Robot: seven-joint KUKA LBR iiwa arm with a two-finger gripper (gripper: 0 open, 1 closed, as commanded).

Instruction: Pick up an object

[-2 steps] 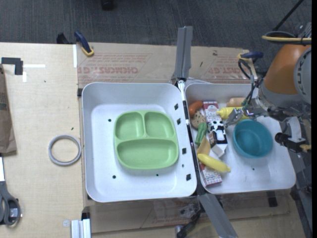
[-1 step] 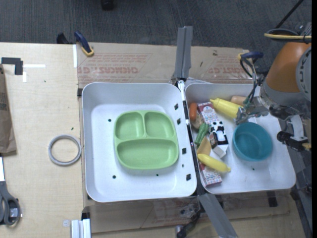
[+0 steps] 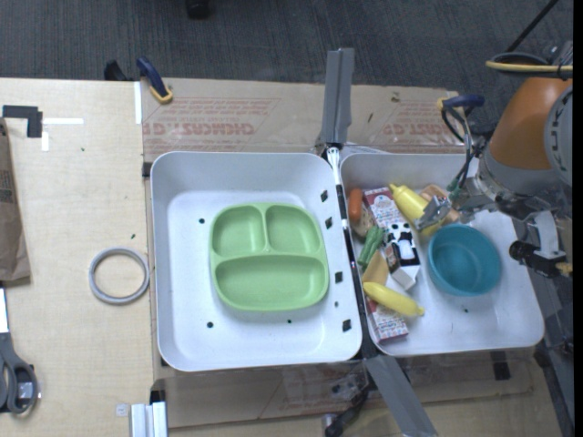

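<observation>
The right bin point(image 3: 510, 330) holds a pile of small things: a blue bowl point(image 3: 465, 260), a yellow banana point(image 3: 393, 299), a yellow mustard bottle point(image 3: 407, 199), a red and white carton point(image 3: 380, 211), a black and white box point(image 3: 403, 244) and a green piece point(image 3: 371, 244). My gripper point(image 3: 436, 211) hangs low over the back of this bin, just right of the mustard bottle and above the bowl's far rim. The grey arm with its orange band point(image 3: 533, 116) comes in from the right. What lies under the gripper is hidden.
The left bin point(image 3: 173, 271) holds a green divided plate point(image 3: 269, 256). On the bench to the left lie a grey tape ring point(image 3: 119, 274), scissors point(image 3: 16, 382) and a brown bag point(image 3: 11, 212). Blue clamps point(image 3: 155, 78) sit at the back edge.
</observation>
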